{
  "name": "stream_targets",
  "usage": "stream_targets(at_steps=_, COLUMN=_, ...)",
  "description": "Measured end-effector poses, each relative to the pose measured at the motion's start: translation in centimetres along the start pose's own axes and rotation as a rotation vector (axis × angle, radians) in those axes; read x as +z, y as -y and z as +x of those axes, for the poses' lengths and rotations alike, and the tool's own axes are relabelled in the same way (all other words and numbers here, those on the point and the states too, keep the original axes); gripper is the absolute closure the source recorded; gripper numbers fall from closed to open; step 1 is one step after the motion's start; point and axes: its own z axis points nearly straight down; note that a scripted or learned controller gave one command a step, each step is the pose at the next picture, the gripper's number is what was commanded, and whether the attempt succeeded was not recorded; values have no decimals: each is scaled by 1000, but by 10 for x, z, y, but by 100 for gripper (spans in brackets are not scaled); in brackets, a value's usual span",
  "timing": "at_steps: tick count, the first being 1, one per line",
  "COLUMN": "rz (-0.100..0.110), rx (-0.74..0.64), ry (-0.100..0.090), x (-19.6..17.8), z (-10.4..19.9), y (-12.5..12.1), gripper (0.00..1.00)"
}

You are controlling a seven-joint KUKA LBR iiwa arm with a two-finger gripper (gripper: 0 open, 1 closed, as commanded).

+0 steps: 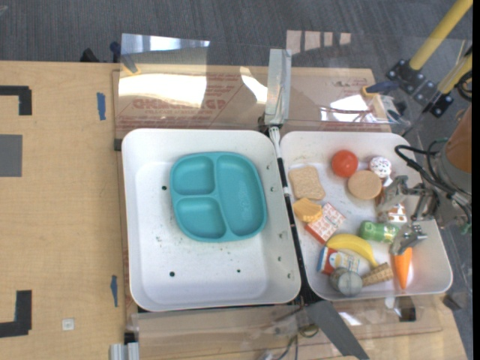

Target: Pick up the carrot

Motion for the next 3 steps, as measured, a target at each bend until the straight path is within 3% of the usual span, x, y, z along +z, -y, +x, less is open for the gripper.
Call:
stream_targets(at_steps=1, rz=1, rx=90, ry=8, x=88, z=23, y=13, gripper=0)
stream_targets(at_steps=2, rz=2, rx=88, ry=14, x=78, z=21, y=11, gripper=100)
stream_targets(at_steps=3, rz=7, rx=-34, ry=13, x=-80, z=25, y=39, gripper=100)
